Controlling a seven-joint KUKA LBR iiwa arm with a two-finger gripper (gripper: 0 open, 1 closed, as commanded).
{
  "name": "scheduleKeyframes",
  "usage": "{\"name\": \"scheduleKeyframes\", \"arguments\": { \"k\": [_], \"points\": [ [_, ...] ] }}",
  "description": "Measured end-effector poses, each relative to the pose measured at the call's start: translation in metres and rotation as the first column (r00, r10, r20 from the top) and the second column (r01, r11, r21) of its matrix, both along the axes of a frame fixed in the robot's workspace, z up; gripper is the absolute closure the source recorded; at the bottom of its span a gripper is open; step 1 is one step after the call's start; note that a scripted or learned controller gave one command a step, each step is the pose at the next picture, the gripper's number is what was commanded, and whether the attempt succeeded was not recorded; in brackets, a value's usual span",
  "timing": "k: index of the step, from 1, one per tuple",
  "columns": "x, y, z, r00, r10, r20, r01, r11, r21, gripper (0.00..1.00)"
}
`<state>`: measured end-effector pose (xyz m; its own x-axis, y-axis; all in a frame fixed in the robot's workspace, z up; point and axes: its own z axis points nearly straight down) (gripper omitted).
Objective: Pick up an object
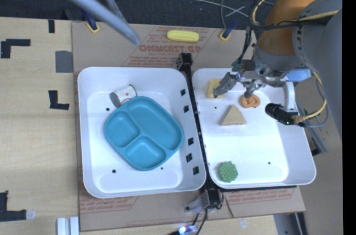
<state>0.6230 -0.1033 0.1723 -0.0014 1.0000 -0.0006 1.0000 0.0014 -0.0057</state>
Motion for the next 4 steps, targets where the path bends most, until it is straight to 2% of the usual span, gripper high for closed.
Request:
{"name": "scheduleKeyframes", "arguments": {
  "k": [1,2,3,4],
  "points": [
    [-0.001,-0.008,-0.048,1.000,-0.001,0.000,0.001,1.000,-0.001,0.00],
    [0.000,-0.007,-0.035,1.000,0.001,0.004,-0.001,1.000,0.000,1.00],
    [0.006,-0.005,0.013,1.000,0.000,0.010,0.000,1.000,0.000,1.00],
    [0.007,-0.005,0.036,1.000,0.000,0.008,0.000,1.000,0.000,1.00]
  ]
}}
